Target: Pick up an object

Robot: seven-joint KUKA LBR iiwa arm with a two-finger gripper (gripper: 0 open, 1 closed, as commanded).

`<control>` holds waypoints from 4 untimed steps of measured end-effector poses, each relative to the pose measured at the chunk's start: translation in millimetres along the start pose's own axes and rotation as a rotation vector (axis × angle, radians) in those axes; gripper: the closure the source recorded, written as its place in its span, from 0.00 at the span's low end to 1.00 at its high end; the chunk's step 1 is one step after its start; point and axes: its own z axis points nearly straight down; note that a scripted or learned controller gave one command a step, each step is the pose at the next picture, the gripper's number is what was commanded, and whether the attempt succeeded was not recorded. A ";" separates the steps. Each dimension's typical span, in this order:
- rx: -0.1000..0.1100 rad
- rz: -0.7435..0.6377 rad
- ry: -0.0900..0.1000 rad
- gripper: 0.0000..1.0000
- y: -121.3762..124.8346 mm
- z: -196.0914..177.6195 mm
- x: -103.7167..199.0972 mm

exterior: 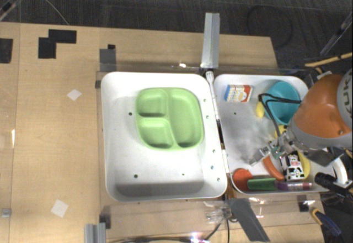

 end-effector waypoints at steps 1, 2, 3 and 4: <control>0.001 -0.114 -0.001 0.00 15.4 -0.5 32.2; 0.003 0.052 0.006 0.00 122.1 4.4 -23.3; 0.014 0.139 0.011 0.00 77.4 -17.4 -1.2; 0.035 0.204 0.026 0.00 153.4 -4.1 -76.6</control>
